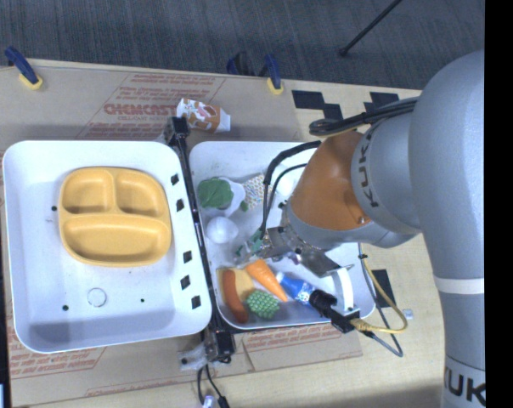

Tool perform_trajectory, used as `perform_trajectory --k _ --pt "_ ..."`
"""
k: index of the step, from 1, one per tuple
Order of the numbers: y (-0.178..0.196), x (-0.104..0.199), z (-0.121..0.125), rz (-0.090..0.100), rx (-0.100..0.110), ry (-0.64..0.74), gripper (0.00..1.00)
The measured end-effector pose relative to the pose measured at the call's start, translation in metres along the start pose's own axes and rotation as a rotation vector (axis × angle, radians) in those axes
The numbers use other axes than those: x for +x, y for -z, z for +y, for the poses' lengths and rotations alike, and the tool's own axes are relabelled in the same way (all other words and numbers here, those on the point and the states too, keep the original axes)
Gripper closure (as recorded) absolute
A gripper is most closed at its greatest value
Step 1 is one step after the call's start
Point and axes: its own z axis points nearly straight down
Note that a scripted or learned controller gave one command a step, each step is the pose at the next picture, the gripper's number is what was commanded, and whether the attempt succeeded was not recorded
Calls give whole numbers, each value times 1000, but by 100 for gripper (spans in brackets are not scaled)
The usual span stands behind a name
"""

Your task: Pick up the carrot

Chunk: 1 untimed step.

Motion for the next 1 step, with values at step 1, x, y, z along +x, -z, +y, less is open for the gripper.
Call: perform_trajectory --k 1 --pt "110 20 -21 -3 -5 -22 100"
